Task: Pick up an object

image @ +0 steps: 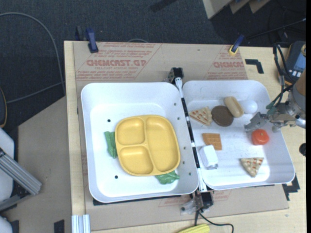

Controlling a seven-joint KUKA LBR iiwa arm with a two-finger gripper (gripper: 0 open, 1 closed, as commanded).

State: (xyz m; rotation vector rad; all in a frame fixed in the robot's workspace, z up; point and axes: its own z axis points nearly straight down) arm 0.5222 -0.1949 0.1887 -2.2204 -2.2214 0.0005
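Near the right bin's (275, 164) outer wall: claw (265, 122) just above a red tomato-like piece (260, 137), slightly toward the bench's far edge; fingers' spread impossible to tell.

The divided plate (147, 145) is yellow, the tomato (260, 137) is red, and both bins (92, 130) are white.
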